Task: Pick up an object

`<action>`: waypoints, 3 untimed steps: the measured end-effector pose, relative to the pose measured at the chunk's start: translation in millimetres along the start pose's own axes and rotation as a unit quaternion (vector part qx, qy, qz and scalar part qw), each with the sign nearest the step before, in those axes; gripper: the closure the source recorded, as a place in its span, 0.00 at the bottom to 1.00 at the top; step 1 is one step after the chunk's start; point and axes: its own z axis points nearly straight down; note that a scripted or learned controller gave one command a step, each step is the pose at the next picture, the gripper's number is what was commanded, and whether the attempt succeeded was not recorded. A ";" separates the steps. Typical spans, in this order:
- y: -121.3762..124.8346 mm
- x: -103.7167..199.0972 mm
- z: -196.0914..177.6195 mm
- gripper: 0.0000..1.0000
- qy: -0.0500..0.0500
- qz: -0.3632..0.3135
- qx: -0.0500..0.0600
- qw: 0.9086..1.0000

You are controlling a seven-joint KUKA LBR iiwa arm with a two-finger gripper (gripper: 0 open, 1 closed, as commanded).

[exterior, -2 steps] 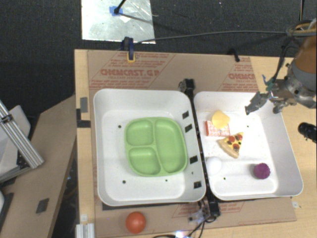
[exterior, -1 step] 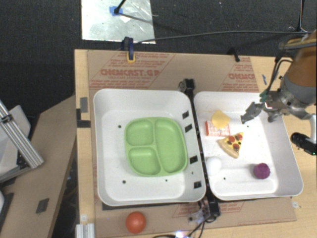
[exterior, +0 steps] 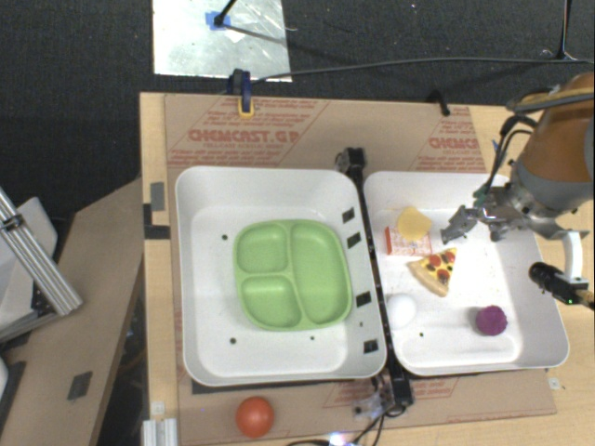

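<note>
While the task names no single object, the right bin [exterior: 539, 347] holds several candidates: a pizza slice [exterior: 434, 270] near its middle, a yellow block [exterior: 414, 222] just behind it toward the bin's far edge, a red-and-white card [exterior: 406, 242] lying flat under and beside that block, a white ball [exterior: 401, 310] by the bin's left wall, and a purple ball [exterior: 492, 320] toward the near right corner. The end effector [exterior: 468, 221] hangs over the far right part of this bin, its fingers spread apart with nothing between them, their tips just right of the yellow block and above the pizza slice, touching neither as far as can be seen. The grey arm [exterior: 556, 165] comes in over the bin's right edge. The left bin [exterior: 200, 249] carries a green divided tray [exterior: 292, 273] at its centre. On the bench [exterior: 297, 124], past the left bin's near edge, lies an orange ball [exterior: 255, 415].
</note>
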 end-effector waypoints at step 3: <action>3.8 6.7 -14.8 1.00 0.000 -0.001 -0.002 1.000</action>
